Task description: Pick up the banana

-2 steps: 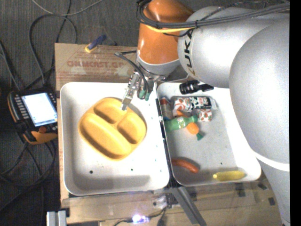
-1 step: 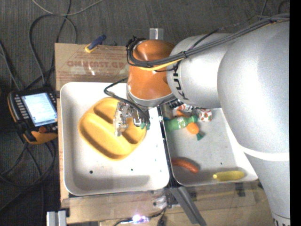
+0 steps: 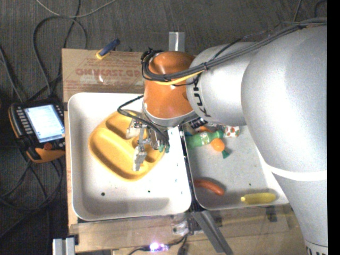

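Slim yellow plastic banana [image 3: 258,197] lies flat near front edge of right shallow white bin [image 3: 240,166], beside smooth red sausage-shaped toy [image 3: 209,186]; green bottle [image 3: 203,138] and small orange ball [image 3: 218,145] farther back. Left white bin [image 3: 85,142] holds glossy yellow divided tray [image 3: 109,145]. My end effector [image 3: 142,152] hangs over that tray, well apart from banana, nothing visibly gripped; finger state, cannot tell.
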Controlling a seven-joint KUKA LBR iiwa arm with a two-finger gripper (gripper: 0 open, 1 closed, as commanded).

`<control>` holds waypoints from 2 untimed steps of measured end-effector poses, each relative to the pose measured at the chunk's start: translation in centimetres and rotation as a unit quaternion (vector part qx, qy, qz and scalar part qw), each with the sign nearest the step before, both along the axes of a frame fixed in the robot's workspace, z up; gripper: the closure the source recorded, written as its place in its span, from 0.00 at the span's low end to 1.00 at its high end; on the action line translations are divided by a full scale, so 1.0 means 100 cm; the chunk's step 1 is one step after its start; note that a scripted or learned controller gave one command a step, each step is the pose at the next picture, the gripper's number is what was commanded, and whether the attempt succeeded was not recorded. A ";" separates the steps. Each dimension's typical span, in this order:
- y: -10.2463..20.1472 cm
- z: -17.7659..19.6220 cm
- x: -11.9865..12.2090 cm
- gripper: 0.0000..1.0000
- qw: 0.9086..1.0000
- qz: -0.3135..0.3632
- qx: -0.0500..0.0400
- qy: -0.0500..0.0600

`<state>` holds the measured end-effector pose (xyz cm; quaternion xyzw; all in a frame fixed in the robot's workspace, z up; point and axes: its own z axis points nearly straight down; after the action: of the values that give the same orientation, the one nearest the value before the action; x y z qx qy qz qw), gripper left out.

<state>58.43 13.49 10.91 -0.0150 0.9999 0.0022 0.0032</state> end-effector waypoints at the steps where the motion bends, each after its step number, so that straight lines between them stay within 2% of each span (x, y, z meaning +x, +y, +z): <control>1: -0.054 0.075 0.020 0.00 0.991 -0.134 -0.002 0.002; 2: -0.008 -0.003 0.022 0.00 0.991 -0.135 -0.002 0.003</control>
<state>60.60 12.69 10.58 0.1202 0.9928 0.0000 0.0007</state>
